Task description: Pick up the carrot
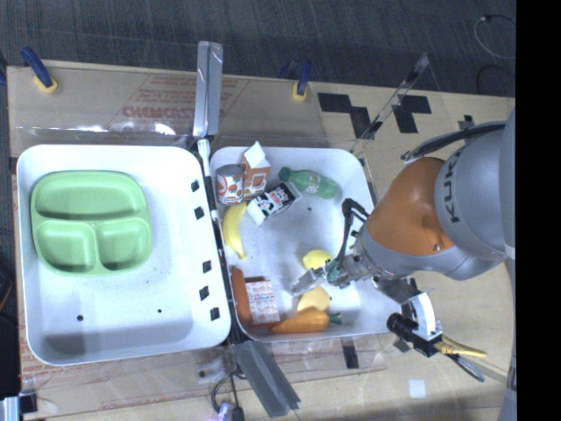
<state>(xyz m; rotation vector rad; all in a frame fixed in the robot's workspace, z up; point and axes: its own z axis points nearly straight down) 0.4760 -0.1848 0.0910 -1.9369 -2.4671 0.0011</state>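
Carrot (300,324) — lies flat, tip left, greens right.

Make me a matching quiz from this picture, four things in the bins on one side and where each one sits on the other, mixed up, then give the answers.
Things:
1. carrot
2. banana
3. green tray
4. green bottle

Places:
A. far side of the right bin
B. left bin
C. near edge of the right bin
D. along the right bin's left wall

Pairs: 1-C, 2-D, 3-B, 4-A
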